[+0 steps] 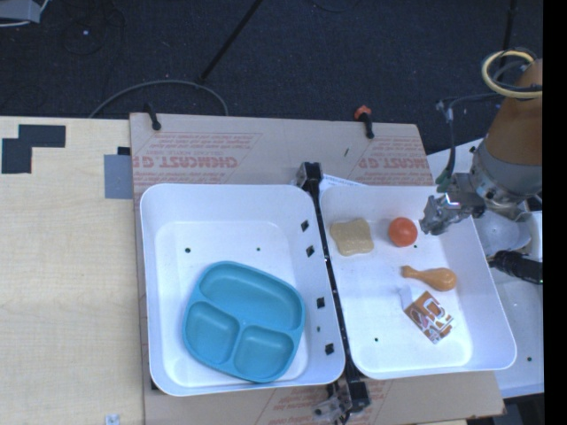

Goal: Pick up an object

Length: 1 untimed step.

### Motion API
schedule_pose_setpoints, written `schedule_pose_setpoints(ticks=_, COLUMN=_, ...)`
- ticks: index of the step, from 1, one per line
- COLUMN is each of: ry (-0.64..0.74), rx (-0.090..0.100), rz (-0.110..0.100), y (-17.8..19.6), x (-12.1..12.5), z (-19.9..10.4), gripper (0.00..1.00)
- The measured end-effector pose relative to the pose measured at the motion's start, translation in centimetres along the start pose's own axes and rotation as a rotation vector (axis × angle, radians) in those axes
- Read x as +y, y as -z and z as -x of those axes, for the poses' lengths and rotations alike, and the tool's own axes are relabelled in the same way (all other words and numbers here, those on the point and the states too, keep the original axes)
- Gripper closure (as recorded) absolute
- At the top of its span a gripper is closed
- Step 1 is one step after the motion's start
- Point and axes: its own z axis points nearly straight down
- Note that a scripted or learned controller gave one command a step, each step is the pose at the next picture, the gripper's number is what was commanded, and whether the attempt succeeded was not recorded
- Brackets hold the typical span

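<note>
2 white bins sit side by side on the bench. The left bin [168, 228] holds a blue divided plate [244, 320] with 3 compartments, lying toward the bin's 6 o'clock. The right bin [483, 326] holds 4 things: a tan slice of bread [352, 236] at about 10 o'clock, a red-orange tomato [402, 231] just right of it, a tan drumstick-shaped toy [431, 277] near the middle, and a small brown-and-white packet [429, 316] at its 6 o'clock. The gripper [436, 216] hangs over the bin's 2 o'clock edge, close beside the tomato (whether touching, I cannot tell). Nothing sits between its fingers; how wide they stand I cannot tell.
</note>
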Motion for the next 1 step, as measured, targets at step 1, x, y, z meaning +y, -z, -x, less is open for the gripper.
schedule_pose_setpoints(ticks=1, ry=0.002, rx=0.000, rz=0.001, y=5.33, x=0.09, z=0.10, gripper=1.00)
